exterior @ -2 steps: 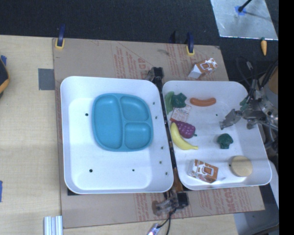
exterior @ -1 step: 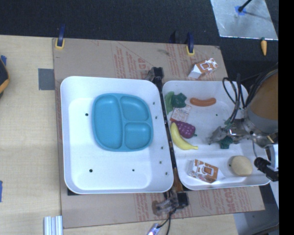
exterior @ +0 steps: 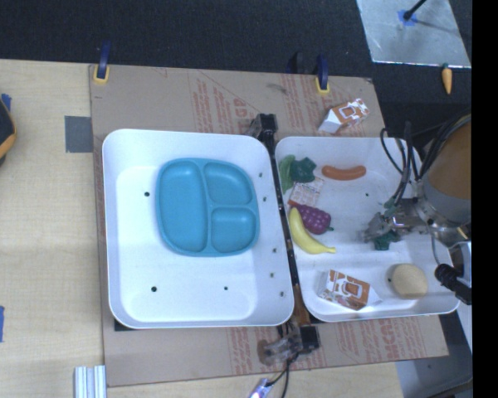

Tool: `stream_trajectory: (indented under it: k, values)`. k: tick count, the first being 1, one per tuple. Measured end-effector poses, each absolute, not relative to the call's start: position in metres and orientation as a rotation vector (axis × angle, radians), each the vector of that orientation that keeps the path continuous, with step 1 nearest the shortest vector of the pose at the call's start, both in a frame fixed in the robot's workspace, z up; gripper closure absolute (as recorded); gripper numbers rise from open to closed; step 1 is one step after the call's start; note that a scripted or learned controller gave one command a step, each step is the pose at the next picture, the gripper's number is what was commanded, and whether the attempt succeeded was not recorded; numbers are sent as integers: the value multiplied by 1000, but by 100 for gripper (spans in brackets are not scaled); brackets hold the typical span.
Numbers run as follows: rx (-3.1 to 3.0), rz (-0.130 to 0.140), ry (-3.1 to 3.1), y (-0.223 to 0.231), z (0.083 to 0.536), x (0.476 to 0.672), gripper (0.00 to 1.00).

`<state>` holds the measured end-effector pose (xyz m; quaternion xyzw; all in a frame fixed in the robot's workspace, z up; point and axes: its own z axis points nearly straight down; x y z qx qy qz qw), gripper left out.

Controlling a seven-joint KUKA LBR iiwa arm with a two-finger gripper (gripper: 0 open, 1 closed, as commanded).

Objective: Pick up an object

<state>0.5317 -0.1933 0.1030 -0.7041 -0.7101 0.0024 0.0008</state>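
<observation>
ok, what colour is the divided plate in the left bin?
Light blue; the divided plate shows plainly in the camera view, lying in the white left bin.

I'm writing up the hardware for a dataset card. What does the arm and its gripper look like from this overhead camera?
The arm enters from the right as a rounded grey body with an orange band above the wrist. Several thin black cables loop over it near the wrist. The gripper is a small metallic grey assembly with dark parts, seen over the right white bin.
</observation>
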Motion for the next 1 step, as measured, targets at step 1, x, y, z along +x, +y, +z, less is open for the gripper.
stream_trajectory:
  k: [1]
  values:
    - [-2213, 3, -2229, -120, 108, 550, 100]
